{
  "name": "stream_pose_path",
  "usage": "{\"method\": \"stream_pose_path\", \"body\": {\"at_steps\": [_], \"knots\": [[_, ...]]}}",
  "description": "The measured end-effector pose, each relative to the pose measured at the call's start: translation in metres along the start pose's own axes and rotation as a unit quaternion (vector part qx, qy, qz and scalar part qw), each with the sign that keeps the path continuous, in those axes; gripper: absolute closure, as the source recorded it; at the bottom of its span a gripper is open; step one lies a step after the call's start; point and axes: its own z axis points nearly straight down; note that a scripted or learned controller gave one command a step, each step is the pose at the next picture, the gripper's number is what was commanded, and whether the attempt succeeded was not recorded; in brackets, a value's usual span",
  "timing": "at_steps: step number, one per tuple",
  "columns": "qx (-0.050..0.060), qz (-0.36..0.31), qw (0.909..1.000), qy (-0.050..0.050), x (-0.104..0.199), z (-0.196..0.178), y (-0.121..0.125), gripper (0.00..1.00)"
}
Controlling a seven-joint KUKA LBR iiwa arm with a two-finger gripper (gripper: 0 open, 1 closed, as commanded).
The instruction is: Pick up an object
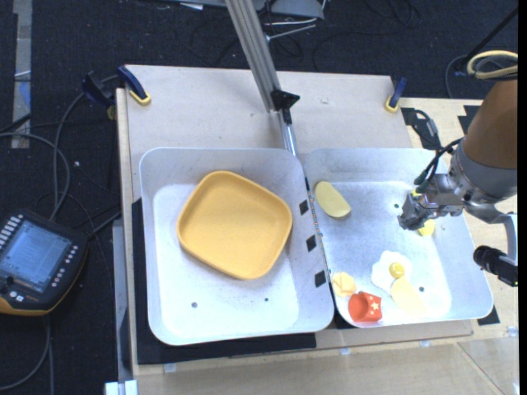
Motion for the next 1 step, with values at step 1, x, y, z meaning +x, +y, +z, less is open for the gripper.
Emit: {"method": "stream_pose_path", "body": {"at_steps": [1], "knots": [[0.0, 0.0, 1.0, 0.0, 0.0483, -0.0095, 0.0151, 1.0]]}}
